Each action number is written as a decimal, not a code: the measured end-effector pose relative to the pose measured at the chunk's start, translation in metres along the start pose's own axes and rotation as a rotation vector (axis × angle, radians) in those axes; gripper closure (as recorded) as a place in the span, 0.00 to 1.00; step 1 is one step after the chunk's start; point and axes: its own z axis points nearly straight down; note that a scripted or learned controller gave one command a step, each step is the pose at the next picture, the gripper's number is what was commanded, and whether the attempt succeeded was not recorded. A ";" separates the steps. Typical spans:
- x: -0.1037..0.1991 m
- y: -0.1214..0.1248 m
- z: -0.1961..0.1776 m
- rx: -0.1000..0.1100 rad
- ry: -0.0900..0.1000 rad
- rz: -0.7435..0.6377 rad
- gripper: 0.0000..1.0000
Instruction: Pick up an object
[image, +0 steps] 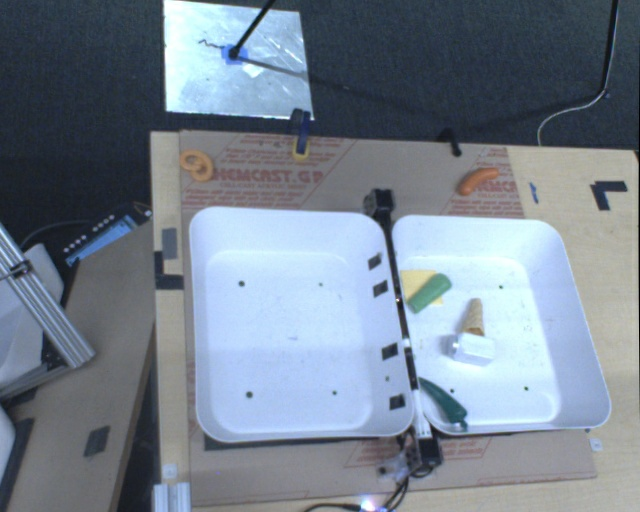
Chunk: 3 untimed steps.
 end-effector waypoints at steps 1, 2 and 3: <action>0.009 -0.053 0.070 0.014 0.004 0.005 1.00; -0.006 -0.044 -0.022 -0.004 -0.002 0.003 1.00; 0.031 -0.079 0.135 0.022 0.008 0.003 1.00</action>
